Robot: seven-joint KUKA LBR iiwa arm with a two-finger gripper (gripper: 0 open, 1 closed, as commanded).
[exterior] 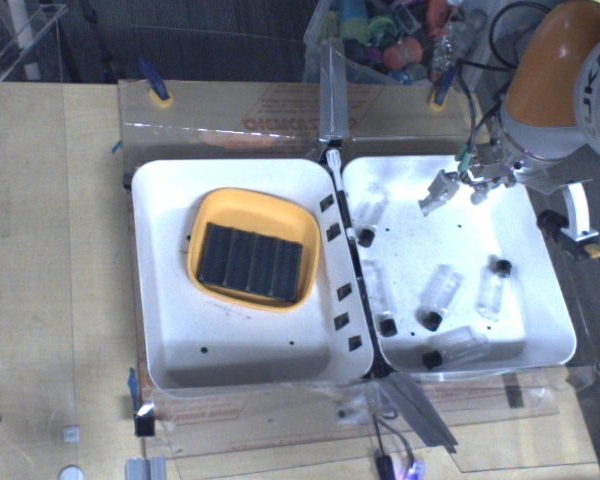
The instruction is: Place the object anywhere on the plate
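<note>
Yellow plate [252, 250] carrying a black ridged block waits in the left bin [160, 298]; the hand [458, 183], grip state unclear, hovers over clear bottles [439, 293] opposite, seemingly picking.

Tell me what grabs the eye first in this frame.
The yellow plate in the left bin, with a dark ribbed block lying on it. Next, the gripper over the right bin's far side, with small clear bottles scattered below it.
</note>
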